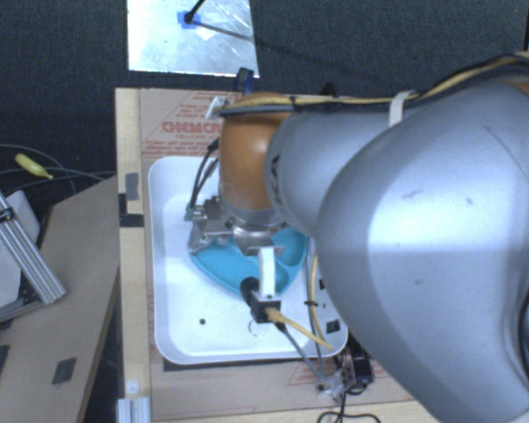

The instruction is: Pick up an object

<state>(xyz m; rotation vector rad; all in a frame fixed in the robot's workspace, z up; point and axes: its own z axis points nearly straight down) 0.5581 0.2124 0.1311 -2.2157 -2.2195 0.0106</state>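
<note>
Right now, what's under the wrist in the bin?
A blue object lies on the white bin floor beneath the wrist. The arm covers its upper part and the gripper.

Dark speckled floor (53,60) across the upper frame, shiny silver sheet (191,23) at top centre, tan bench surface (70,280) lower left, aluminium rails (13,236) at left edge

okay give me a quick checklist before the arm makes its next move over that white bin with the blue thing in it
1. Blue object lies inside the white bin: ok.
2. Arm's wrist sits over the blue object: ok.
3. Object seen between the gripper's tips: cannot tell, wrist hides them.
4. Yellow cable hangs loose by the bin's near rim: not ok, could snag.
5. Second bin's contents: cannot tell, arm covers it.
</note>
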